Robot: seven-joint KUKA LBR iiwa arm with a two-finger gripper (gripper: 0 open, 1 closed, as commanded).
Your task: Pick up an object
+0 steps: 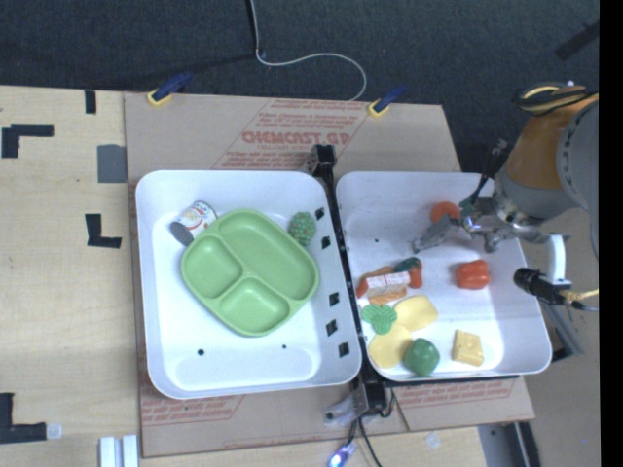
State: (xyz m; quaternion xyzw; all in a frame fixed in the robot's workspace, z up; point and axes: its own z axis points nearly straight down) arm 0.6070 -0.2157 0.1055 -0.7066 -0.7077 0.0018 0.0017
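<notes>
Left bin (156, 290) holds a green tray (249, 272), a can (193, 220); right bin (516, 353) holds a tomato (472, 274), cheese (468, 347); claw (435, 232) spread, grasping nothing

The grey arm reaches in from the right, pincer (428, 238) angled low leftward.

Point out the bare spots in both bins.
Left white bin: bare floor below the green divided plate. Right white bin: bare upper-left floor, above the orange packet. Crowded around the yellow banana-like toy and green ball.
</notes>
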